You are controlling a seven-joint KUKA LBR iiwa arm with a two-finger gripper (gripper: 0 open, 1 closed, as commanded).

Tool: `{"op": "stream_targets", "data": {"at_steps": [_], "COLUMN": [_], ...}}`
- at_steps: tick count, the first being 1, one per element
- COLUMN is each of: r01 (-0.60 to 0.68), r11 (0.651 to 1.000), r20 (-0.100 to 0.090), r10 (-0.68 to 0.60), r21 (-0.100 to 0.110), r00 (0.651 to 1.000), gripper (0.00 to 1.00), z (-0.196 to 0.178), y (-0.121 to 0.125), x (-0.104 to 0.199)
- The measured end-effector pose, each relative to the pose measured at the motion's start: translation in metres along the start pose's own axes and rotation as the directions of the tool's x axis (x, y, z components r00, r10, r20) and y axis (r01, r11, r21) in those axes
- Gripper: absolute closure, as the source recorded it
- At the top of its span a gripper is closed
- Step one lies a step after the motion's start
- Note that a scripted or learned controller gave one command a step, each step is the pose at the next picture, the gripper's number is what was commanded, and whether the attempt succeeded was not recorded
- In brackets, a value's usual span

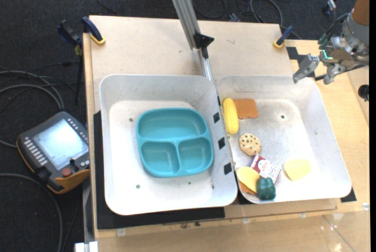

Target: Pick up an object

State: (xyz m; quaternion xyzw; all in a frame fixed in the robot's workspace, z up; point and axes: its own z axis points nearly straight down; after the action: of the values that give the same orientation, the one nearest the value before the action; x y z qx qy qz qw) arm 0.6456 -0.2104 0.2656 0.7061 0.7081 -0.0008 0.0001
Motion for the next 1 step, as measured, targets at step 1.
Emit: {"op": "stream_targets", "data": {"at_steps": [1], "r01": [0.0], "r11": [1.0], "r20": [-0.001], "r10": [0.0], "r21": [0.003], "r00": [1.0], "gripper": [0.0], "z": [0.0444], "y": [-0.0002], "x": [0.0059]}}
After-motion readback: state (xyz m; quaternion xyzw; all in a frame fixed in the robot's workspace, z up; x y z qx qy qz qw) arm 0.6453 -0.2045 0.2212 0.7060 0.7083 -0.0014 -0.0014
